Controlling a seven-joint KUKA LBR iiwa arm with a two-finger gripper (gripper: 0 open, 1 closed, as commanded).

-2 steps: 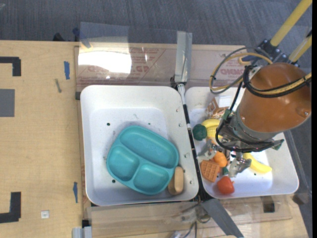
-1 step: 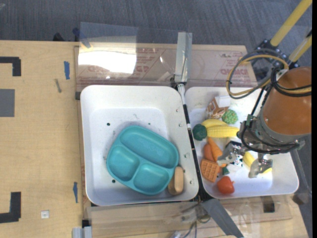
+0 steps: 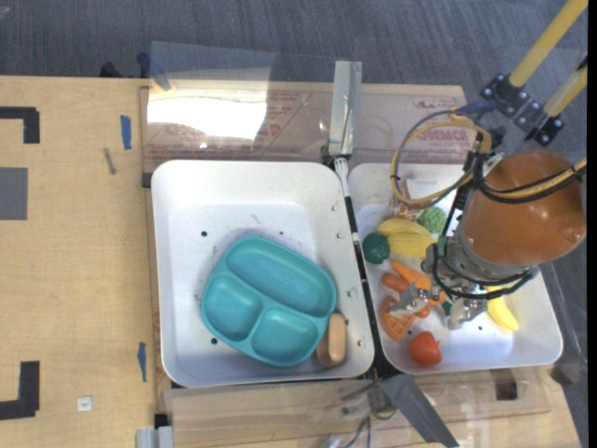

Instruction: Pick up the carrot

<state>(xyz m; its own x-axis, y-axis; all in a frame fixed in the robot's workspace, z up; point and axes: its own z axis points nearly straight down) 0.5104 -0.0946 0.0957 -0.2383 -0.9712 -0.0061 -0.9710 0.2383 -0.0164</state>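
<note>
Orange against the white plastic, the carrot (image 3: 409,274) lay in the right bin (image 3: 541,343), slanting down toward the bench's near edge, just left of the gripper (image 3: 446,304). From the camera view above the bench, the arm (image 3: 518,217) came in from the right and hung low over that bin, its orange band hiding much of the floor beneath. The gripper sat at the carrot's lower right, very close to it, though whether they touched could not be told, and whether the gripper stood wide or narrow could not be told either; nothing could be seen gripped.

Around the carrot lay other toy foods: a dark green round piece (image 3: 376,246) to its upper left, a yellow piece (image 3: 408,236) above, a light green leafy piece (image 3: 433,219) beyond that, an orange slice (image 3: 395,319) below, a red tomato (image 3: 425,348) nearer the front rim, and a banana (image 3: 503,314) right of the gripper.

In the left bin (image 3: 187,194) rested a teal divided plate (image 3: 269,299) with a tan bread-like roll (image 3: 333,338) touching its right corner.
</note>
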